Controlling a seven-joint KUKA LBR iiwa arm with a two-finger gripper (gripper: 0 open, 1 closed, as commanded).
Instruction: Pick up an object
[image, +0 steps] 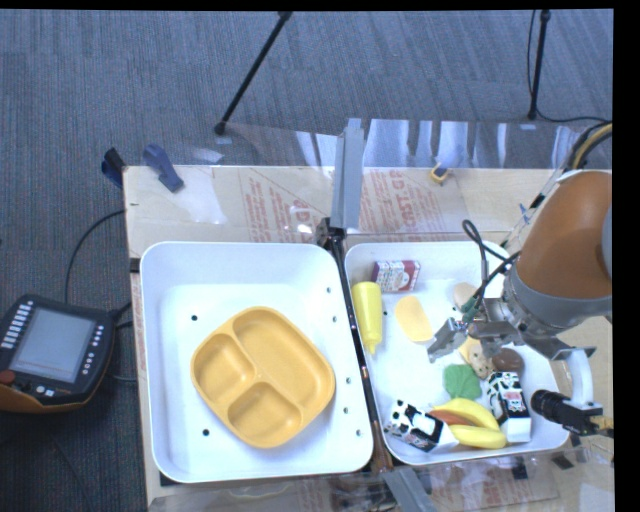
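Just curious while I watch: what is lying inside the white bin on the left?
The left white bin holds one yellow plastic divided tray with three compartments, each bare. Whatever lies beneath that tray is covered, so I cannot tell.

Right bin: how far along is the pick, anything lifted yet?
Done: the arm's end effector has reached over the right bin, near the yellow slice and green leaf. In hand: nothing visibly held; I can't tell its finger state. Left: grasp and lift an item; the yellow bottle, banana and red carton all lie in the bin.
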